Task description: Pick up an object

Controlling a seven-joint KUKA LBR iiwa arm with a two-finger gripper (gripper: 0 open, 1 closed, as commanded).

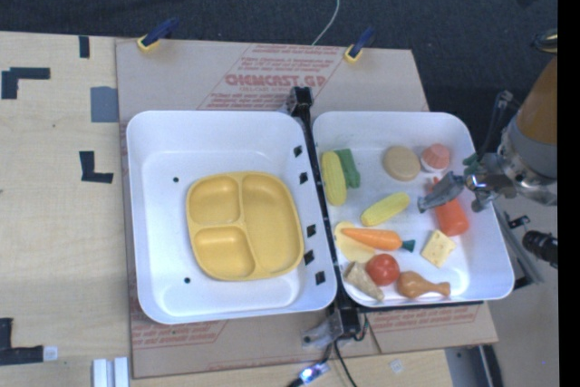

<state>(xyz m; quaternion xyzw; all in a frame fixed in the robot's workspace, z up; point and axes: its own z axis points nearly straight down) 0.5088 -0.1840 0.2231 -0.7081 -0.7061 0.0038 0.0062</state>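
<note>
carefully now, the claw (441,193) is hovering with its fingers spread and pinching nothing, the red pepper (452,217) lying just below it in the right bin (494,281), so it should be dropping straight down, centred over it, before closing.

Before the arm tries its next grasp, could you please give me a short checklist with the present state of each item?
1. Gripper over the right bin: ok.
2. Nearest target, the red-orange piece, lies just below the gripper: ok.
3. Finger opening: cannot tell.
4. Anything held: cannot tell.
5. Cheese wedge close beside the red-orange piece, may get bumped: not ok.
6. Yellow divided plate in the left bin, away from the arm: ok.
</note>
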